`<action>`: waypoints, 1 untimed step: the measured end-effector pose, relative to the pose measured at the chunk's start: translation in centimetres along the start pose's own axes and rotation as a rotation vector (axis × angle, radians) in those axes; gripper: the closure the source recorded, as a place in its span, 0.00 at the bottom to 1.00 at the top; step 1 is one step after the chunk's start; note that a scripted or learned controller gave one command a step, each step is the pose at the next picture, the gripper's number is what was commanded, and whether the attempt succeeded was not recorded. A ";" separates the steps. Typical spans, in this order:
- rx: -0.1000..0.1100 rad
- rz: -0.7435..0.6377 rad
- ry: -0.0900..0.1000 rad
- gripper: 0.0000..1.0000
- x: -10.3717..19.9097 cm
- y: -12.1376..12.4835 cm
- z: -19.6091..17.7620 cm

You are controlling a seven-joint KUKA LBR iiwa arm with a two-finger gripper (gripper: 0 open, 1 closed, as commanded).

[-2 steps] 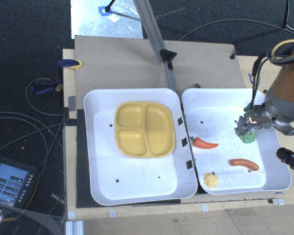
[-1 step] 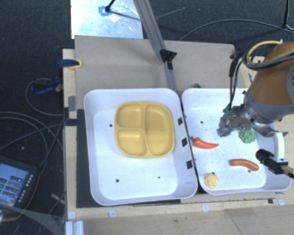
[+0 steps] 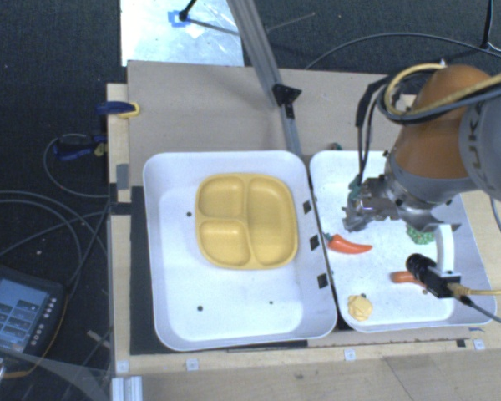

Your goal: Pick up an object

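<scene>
- Gripper [image 3: 361, 210] hung low over the right bin [image 3: 338, 170], at centre right of the frame; whether it was open or closed could not be told, and nothing showed in its grasp.
- Orange chili pepper [image 3: 349, 244] lay just below the gripper, long axis roughly left to right.
- Counted in the right bin: one pepper, one green item [image 3: 419, 235], one yellow item [image 3: 360, 307], one orange-red piece [image 3: 401, 277].
- The left bin [image 3: 171, 307] held one yellow divided plate [image 3: 246, 221].
</scene>
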State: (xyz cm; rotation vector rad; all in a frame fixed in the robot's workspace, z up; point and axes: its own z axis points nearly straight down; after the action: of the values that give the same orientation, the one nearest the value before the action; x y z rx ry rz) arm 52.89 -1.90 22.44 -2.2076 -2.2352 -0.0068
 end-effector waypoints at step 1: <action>0.000 0.001 0.000 1.00 4.9 -0.8 -1.2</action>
State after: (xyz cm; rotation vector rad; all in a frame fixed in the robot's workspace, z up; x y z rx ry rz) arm 52.04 3.02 23.61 -2.2080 -2.2344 -0.0062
